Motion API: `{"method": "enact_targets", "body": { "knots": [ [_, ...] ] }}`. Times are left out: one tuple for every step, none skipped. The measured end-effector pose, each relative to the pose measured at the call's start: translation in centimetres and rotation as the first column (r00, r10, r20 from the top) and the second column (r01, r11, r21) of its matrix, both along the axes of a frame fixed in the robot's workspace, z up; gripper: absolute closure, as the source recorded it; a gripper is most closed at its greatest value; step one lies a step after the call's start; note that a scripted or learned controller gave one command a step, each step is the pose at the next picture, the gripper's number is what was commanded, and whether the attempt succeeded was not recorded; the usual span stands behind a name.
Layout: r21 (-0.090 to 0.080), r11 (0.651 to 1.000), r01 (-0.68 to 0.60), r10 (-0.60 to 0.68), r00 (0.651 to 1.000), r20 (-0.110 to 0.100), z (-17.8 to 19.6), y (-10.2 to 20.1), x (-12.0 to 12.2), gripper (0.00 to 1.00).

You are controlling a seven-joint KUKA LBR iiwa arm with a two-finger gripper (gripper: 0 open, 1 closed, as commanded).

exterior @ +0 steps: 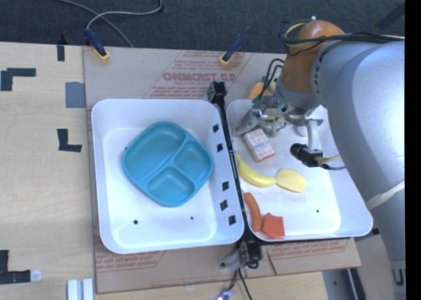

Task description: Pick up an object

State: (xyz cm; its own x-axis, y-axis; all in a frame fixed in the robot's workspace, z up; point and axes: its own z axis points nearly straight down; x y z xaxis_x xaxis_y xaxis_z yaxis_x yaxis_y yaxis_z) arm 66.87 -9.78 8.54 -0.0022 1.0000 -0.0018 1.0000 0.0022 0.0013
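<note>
1. Nearest you in the right white bin [342,223]: an orange block [273,225] and a carrot-like orange stick [252,206].
2. Next, a yellow banana [254,175] and a pale yellow lemon-like piece [291,180].
3. The small pink-and-white box [259,145] lies just below the hand [268,116].
4. You cannot tell the hand's opening.
5. The blue divided plastic plate [168,163] sits in the left bin [108,180].
</note>
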Motion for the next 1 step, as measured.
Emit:
{"method": "enact_targets", "body": {
  "knots": [
    [-0.001, 1.0, 0.001, -0.001, 1.0, 0.0, 0.0, 0.08, -0.01, 0.0]
  ]
}}
